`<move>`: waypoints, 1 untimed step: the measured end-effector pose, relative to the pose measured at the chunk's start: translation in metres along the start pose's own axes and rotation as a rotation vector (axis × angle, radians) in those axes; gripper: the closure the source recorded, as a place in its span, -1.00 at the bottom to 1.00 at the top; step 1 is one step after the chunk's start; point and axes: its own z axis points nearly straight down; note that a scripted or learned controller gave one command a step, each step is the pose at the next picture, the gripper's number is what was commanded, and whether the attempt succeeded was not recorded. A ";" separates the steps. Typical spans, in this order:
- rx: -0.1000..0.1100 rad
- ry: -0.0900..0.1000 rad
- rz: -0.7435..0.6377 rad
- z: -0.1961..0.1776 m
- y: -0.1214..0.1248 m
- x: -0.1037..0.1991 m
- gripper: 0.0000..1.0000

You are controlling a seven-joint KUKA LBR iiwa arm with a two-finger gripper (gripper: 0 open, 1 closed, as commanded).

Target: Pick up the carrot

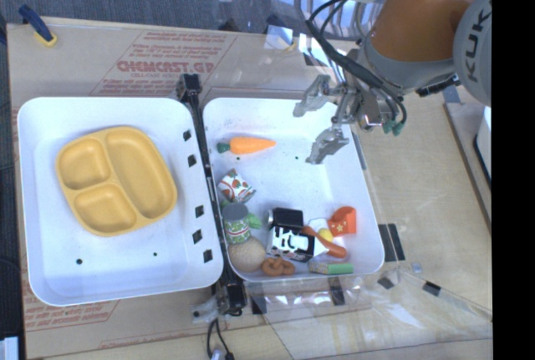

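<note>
The carrot [251, 145] is found lying flat on the floor of the right bin [280, 112], in its upper left part, close to the divider between the two bins. Its long axis runs nearly level across the view: the green stem end is turned to the left, toward the divider, and the orange tip to the right. It is touched by nothing.

The hand [321, 124] is seen over the upper right part of the same bin, well apart from the carrot and to its right. Its two fingers are spread, and nothing is pinched between them.

A cluster of small toy items is recorded in the lower part of the right bin, among them a black-and-white carton [290, 240] and a red piece [343, 221]. A yellow divided plate [114, 179] is noted in the left bin [38, 124]. Both bins rest on the worktop [418, 183].
</note>
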 end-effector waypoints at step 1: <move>-0.002 0.011 0.309 0.153 0.010 -0.039 -1.00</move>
